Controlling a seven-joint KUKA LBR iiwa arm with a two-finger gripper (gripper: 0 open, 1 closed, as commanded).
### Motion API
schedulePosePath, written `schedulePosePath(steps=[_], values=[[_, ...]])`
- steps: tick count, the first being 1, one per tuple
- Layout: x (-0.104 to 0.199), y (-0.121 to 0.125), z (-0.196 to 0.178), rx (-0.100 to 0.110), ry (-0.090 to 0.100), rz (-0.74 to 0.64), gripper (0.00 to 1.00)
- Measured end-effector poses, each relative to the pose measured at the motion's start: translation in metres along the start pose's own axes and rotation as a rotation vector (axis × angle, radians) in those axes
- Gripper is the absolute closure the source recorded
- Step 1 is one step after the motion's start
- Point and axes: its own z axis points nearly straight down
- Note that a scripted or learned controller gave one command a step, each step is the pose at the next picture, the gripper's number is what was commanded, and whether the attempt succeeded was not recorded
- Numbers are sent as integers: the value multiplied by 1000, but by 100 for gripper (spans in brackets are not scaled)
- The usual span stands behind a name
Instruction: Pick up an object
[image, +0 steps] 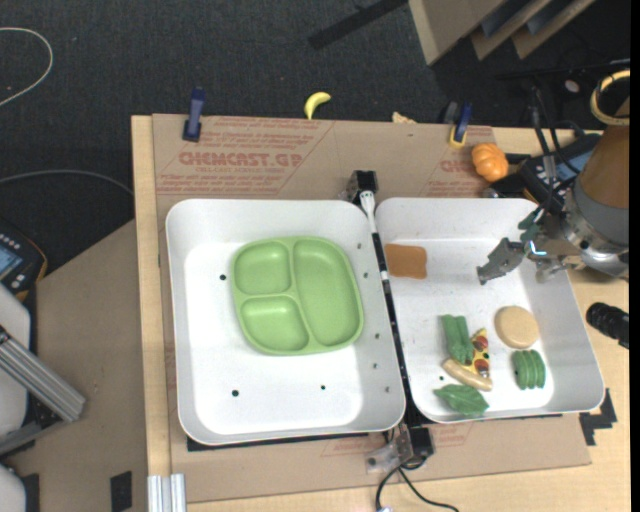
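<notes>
gripper (505, 258): open, holding nothing, over the right bin (430, 225)
round cracker (517, 326): looks light and stiff, you'd grab its edges

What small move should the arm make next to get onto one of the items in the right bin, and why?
Probably ease the gripper down and toward the round tan cookie. The gripper hovers over bare floor of the right bin with nothing between its fingers, and the cookie is the closest item, lying apart from the cluttered green pieces beside it.
</notes>
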Motion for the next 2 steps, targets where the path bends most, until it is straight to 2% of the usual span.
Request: schedulePosePath(steps=[1, 2], values=[[10, -63, 101, 15, 5, 3, 0], [9, -58, 85, -3, -2, 2, 100]])
